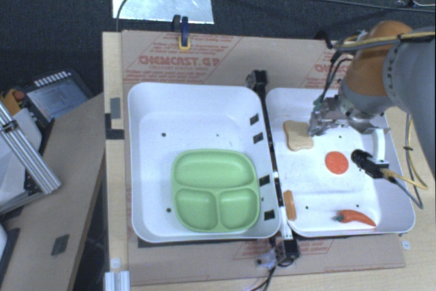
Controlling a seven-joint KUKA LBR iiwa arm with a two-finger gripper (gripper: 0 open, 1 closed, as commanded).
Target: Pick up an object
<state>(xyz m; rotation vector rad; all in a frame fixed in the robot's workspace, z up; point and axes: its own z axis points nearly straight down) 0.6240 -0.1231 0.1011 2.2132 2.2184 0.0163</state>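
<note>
The arm (pixel 402 71) comes in from the right, grey with its orange band (pixel 371 61) bulging above the wrist, and it leans down over the right-hand bin (pixel 392 211). The claw (pixel 318 125) sits low at the upper left part of that bin, right at the top edge of a flat tan piece (pixel 297 136) shaped a bit like a slice of bread. From where I stand I cannot tell whether the claw is spread or pressed together, nor whether it actually has hold of the tan piece; the two look to be touching or very nearly so.

In the same bin, a round orange-red disc (pixel 336 162) lies near the middle, just beside a black part of the tool. Down at the front edge lies a small orange-red pepper or carrot shape with a green stem (pixel 355 217). A slim orange stick (pixel 290 204) lies against the bin's left wall, close to the divide between the bins.

The left-hand bin (pixel 146 146) carries a pale green plate with three compartments (pixel 215 189), set toward the front. Both bins rest on a sheet of brown cardboard (pixel 204 58) on the desk
</note>
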